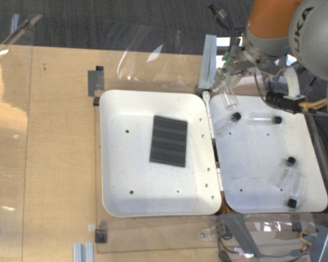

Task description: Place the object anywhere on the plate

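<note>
Pincer [228,75] hangs over far left corner of right bin [317,162], at end of grey arm [295,15]; fingers hard to read, cannot tell if wide or narrow. Clear vial with black cap [231,107] lies just below pincer. Other clear vials further off: one [262,118] to right, two [291,180] near bin's front right. Dark ribbed plate [169,141] well left of pincer, flat in left bin [115,162]. Both bins on wooden tabletop [44,146].

arm [311,21]: grey shell | orange band | black KUKA lettering | black cables by wrist
</note>
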`<action>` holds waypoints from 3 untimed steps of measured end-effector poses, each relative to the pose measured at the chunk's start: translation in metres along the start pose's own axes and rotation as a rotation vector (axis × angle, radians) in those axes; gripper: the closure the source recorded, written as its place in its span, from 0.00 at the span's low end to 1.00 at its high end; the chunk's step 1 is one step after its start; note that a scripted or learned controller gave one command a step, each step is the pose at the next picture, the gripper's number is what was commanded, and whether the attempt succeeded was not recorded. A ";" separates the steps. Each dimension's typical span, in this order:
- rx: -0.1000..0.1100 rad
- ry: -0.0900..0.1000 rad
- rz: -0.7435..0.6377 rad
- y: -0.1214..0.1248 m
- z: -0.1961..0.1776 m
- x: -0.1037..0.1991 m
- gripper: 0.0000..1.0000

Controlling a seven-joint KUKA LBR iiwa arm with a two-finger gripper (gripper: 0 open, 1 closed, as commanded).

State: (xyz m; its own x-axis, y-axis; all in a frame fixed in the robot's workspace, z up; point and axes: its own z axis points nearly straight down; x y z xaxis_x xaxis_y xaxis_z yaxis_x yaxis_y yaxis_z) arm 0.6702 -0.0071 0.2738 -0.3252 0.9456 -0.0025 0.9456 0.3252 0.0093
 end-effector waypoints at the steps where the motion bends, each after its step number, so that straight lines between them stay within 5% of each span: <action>1: 0.004 0.002 -0.197 0.021 0.035 0.064 1.00; 2: 0.002 0.003 -0.267 0.044 0.020 0.131 1.00; 3: 0.002 0.005 -0.690 0.052 0.104 0.177 1.00</action>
State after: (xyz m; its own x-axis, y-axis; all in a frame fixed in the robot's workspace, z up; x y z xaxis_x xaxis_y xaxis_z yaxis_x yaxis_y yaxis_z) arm 0.6628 0.1773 0.1701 -0.8527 0.5224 -0.0030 0.5224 0.8527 0.0054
